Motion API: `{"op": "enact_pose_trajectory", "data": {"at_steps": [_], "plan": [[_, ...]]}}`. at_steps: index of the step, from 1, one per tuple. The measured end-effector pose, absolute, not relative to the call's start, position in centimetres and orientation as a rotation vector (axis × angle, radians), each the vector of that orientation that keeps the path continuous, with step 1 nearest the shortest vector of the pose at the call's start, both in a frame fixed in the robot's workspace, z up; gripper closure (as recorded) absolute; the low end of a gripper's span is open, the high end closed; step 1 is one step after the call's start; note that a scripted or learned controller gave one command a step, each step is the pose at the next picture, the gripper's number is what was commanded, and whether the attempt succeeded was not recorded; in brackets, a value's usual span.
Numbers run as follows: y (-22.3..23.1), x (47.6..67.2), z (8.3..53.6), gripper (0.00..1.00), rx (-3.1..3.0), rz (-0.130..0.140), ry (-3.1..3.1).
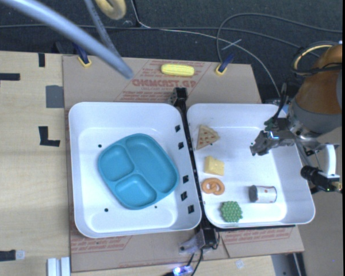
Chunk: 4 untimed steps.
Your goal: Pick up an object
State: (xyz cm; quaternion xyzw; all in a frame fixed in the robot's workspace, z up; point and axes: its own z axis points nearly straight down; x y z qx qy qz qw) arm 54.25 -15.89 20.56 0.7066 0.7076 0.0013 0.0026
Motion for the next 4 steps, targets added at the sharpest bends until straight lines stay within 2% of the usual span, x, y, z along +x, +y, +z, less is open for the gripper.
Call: {"op": "enact_pose_trajectory", "data": {"at_steps": [1, 3, 4], "plan": [[-15.9, 54.3, 20.6, 1.0, 2.221, 0.0, 2.222], [-5.7, 54.8, 22.9, 1.0, 2.216, 0.001, 2.228], [-0.4, 54.7, 21.7, 1.0, 2.217, -0.002, 2.228]]}}
